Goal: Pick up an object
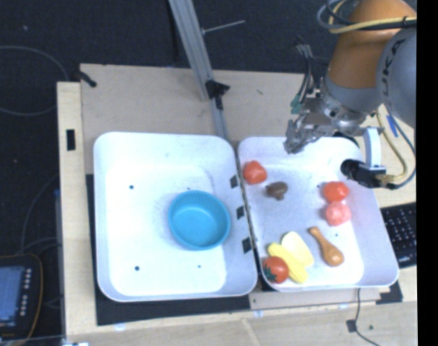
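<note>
Two bins sit side by side on the desk (pixel 154 99); the left bin (pixel 125 157) holds a bowl (pixel 198 219) near its right wall; the right bin (pixel 370 262) holds small toy foods, some clustered by its front-left corner.

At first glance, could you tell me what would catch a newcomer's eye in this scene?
The bright blue bowl sits alone in the left bin. The right bin holds a scatter of small red, pink, yellow and brown items. Above that bin's far edge hangs the gripper, under the arm's orange band.
</note>
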Robot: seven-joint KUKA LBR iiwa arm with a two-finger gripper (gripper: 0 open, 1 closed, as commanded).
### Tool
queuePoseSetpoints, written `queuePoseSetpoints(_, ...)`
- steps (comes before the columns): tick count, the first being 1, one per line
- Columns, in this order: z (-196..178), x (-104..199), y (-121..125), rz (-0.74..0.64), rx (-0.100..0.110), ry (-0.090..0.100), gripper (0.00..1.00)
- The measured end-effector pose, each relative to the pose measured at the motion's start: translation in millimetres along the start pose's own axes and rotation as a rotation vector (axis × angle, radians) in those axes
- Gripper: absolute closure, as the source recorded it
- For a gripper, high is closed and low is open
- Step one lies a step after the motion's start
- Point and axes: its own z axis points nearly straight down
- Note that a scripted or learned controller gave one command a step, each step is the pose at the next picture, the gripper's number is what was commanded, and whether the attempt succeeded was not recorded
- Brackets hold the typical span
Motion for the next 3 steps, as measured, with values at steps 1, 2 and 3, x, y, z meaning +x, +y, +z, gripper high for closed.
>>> queuePoseSetpoints(1, 8, 57, -8, 0.0, 0.002, -0.001, 1.0)
queuePoseSetpoints(2, -1, 110, -20, -0.002, 0.004, 0.003, 1.0)
queuePoseSetpoints(3, -1, 168, -42, -0.003, 0.005, 0.002, 1.0)
